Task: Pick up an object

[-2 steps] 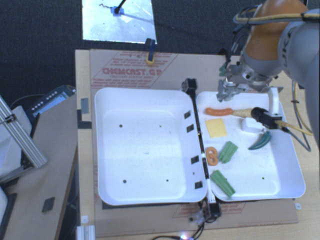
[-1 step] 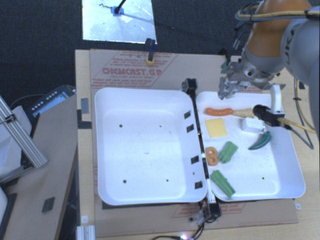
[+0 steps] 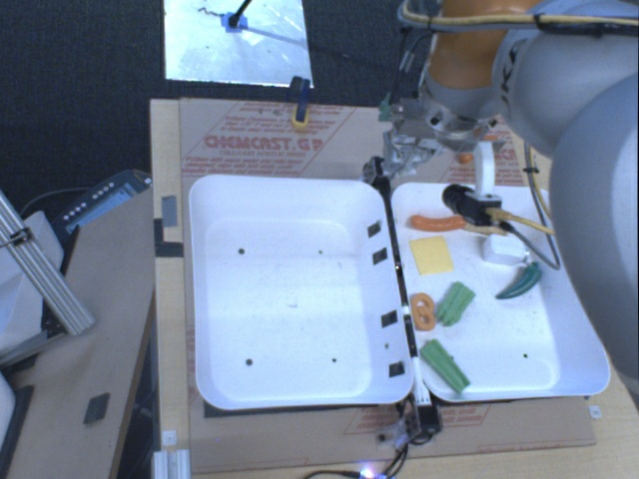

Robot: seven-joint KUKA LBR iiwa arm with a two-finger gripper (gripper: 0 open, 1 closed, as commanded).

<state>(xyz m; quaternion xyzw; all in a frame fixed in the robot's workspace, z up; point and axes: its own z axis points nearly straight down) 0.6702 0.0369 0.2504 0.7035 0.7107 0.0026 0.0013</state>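
The right bin [image 3: 569,357] holds a red-orange sausage-shaped piece [image 3: 434,224], a flat yellow square [image 3: 431,254], an orange pretzel ring [image 3: 422,310], two light green pieces [image 3: 455,302] [image 3: 443,364], a dark green pepper [image 3: 519,282] and a small white block [image 3: 499,250]. My gripper [image 3: 401,158] hangs over the far end of the divider between the two bins, above and left of the sausage-shaped piece. I see nothing hanging from it.
The left bin [image 3: 210,267] sits beside the right one, with black clips [image 3: 384,257] along the shared rim. A blue and yellow clamp [image 3: 299,103] stands behind the bins. A metal frame [image 3: 40,277] lies off the bench to the left.
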